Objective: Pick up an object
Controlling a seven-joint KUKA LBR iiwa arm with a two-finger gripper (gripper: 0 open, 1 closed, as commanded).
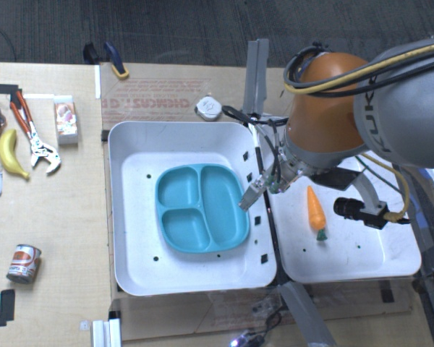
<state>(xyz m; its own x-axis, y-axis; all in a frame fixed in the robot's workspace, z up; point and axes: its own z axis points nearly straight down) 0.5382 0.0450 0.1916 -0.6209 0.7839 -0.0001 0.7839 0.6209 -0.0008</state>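
A teal plate with three compartments lies flat in the middle of the left bin. An orange carrot with a green end lies in the right bin, pointing toward the near edge. My gripper hangs below the orange wrist band, over the wall between the two bins. It sits just off the plate's right rim and left of the carrot. Nothing shows in its grasp.
The arm's bulk covers the far part of the right bin. On the bench to the left lie a banana, pliers, a small box and a can. A white disc lies behind the left bin.
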